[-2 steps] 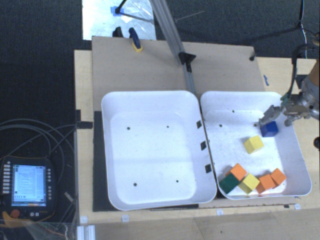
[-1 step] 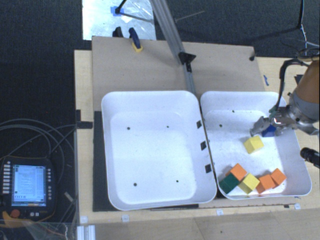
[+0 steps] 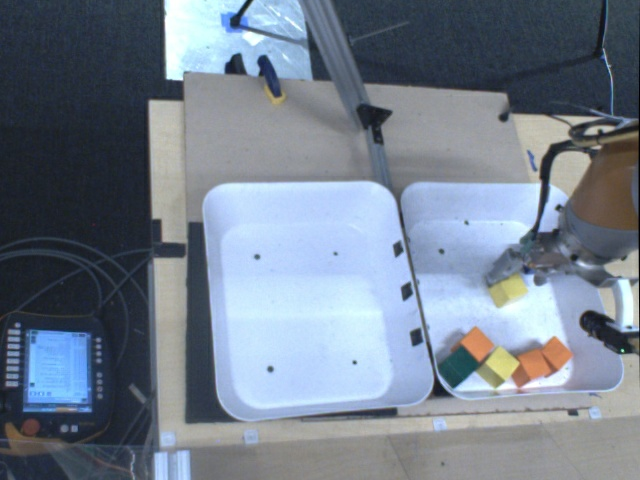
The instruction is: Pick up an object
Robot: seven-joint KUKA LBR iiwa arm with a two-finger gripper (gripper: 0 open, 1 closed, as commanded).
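My gripper (image 3: 517, 268) hangs low over the middle of the right bin (image 3: 470, 192), at the end of the grey arm with its orange band (image 3: 608, 190). A yellow cube (image 3: 508, 291) sits tilted right at the gripper's tip, touching or nearly touching it; whether it is held is unclear. Along the bin's front wall lies a cluster of cubes: an orange one (image 3: 477, 343), a green one (image 3: 459, 367), a yellow one (image 3: 497, 366) and two more orange ones (image 3: 533, 365) (image 3: 556, 352).
The left bin (image 3: 215, 213) adjoins the right bin along a shared rim with black clips (image 3: 408, 291). A slanted metal pole (image 3: 340, 53) crosses the back of the bench. A teach pendant (image 3: 55, 373) and cables lie on the floor at left.
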